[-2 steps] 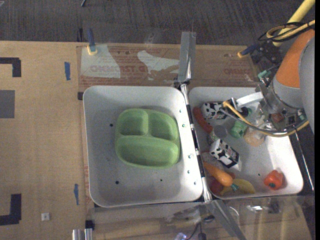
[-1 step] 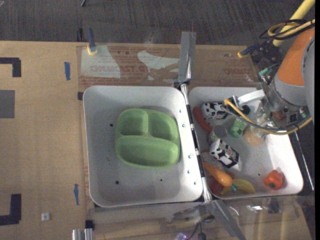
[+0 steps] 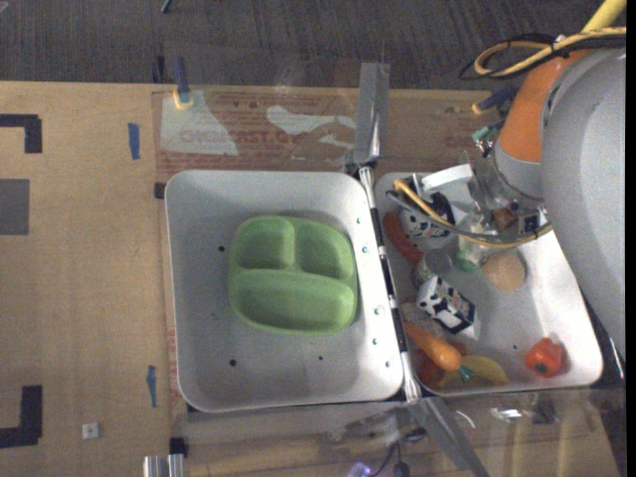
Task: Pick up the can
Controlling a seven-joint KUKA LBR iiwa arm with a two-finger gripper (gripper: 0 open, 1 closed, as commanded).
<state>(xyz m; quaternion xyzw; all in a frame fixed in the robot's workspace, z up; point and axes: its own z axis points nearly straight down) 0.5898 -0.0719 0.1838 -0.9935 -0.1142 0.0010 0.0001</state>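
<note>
The arm (image 3: 586,167) leans in over the right bin (image 3: 566,311), and the tool (image 3: 485,235) sits low among the clutter at that bin's back; the wrist and cables hide it, so I cannot tell how far open it is or whether it has hold of anything. The can is hard to pick out: my best guess is the small grey-green shape (image 3: 460,260) just under the tool, partly covered by it. The main risk is a wrong or empty grasp. The spot is crowded, with a red piece (image 3: 397,235) to one side, a tan disc (image 3: 504,271) to the other and a cow-print carton (image 3: 445,306) just in front, so closing could pinch a neighbour or nudge the can away. A smooth round can could also slip out if caught off-centre. A carrot (image 3: 437,345), banana (image 3: 484,369) and orange fruit (image 3: 544,356) lie nearer the front, clear of the action. The left bin (image 3: 199,346) holds a green tray (image 3: 294,273). Both bins rest on a tan table (image 3: 79,296) marked with blue and black tape, with dark carpet (image 3: 298,18) beyond.
</note>
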